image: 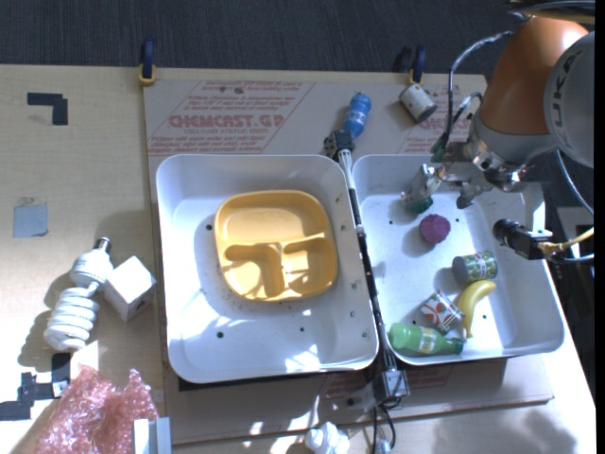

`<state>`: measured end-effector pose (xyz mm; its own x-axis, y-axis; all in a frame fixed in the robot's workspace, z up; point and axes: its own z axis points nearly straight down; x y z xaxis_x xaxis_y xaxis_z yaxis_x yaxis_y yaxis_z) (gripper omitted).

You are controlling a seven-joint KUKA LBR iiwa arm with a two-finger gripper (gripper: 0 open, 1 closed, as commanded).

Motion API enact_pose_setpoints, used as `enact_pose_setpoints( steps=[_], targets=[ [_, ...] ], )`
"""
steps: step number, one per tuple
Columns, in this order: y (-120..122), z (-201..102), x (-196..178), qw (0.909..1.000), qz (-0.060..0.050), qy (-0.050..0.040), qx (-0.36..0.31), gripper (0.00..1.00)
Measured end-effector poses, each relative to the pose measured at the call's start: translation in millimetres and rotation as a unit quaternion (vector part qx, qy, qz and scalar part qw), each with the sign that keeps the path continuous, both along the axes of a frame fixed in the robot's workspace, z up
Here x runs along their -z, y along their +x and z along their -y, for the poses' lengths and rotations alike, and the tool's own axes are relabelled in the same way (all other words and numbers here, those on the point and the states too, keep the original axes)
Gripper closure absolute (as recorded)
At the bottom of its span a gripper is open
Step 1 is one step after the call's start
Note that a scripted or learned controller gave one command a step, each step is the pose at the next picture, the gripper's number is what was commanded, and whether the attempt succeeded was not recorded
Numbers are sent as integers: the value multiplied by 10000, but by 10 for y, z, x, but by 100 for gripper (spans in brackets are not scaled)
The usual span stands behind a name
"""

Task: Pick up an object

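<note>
Hovering claw [442,189] near right bin's far rim [406,159], finger state unclear, purple object [435,228] just below

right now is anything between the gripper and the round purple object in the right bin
Nothing visible does. The gripper hangs above the white right bin's far end, and the round purple object lies just below it with bare bin floor between.

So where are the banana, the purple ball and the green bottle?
banana [475,298]: camera view, middle of its curved body.
purple ball [435,228]: camera view, centre of its top.
green bottle [423,340]: camera view, middle of its side.
</note>
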<state>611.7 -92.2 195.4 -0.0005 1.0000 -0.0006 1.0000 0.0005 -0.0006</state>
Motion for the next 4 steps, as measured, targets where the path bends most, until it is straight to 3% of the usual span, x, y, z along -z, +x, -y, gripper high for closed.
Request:
enact_pose_setpoints(
  steps=[1,2,3,4],
  targets=[
    [41,89,1030,10000,2,-1,11,0],
    [45,95,930,10000,6,-4,18,100],
    [402,258,-33,10000,7,-4,-8,100],
    [402,258,-32,10000,6,-4,-7,0]
  ],
)
